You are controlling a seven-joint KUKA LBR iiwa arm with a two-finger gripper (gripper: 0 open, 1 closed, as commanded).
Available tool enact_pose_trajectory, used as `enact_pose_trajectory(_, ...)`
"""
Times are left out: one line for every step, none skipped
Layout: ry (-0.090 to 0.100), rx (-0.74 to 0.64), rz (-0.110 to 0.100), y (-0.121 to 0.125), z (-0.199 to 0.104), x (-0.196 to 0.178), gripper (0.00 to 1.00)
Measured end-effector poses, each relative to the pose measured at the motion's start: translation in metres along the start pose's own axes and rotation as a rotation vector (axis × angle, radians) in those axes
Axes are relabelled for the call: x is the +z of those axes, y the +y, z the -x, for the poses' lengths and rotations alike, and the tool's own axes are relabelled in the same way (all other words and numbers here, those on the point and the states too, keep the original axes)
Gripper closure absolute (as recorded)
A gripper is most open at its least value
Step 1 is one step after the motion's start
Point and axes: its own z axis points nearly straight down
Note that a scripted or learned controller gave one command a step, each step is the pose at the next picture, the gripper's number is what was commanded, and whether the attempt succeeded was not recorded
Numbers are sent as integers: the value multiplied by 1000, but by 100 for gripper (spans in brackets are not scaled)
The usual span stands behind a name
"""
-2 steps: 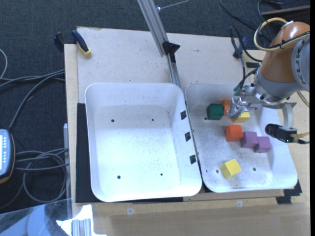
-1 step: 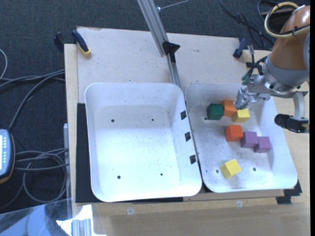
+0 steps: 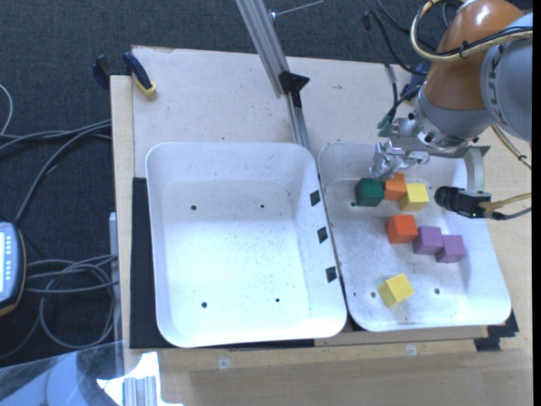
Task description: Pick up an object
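The right bin (image 3: 482,294) holds several small blocks. A green block (image 3: 368,192), an orange block (image 3: 395,188) and a yellow block (image 3: 416,195) sit in a row near its far edge. Closer to the front lie a red-orange block (image 3: 401,227), two purple blocks (image 3: 428,239) (image 3: 452,248) touching each other, and a second yellow block (image 3: 396,289). My gripper (image 3: 390,164) hangs at the bin's far side, just above the green and orange blocks. I see no block lifted off the bin floor.
The left bin (image 3: 237,227) lies beside the right one, with a shared ridge between them. A slanted metal rail (image 3: 270,49) crosses the bench behind the bins. A blue-and-yellow clamp (image 3: 139,73) sits at the bench's far left corner. Cables trail right of the arm.
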Motion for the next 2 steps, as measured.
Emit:
enact_pose_trajectory(1,0,0,0,-57,-11,100)
enact_pose_trajectory(1,0,0,10,-106,-31,100)
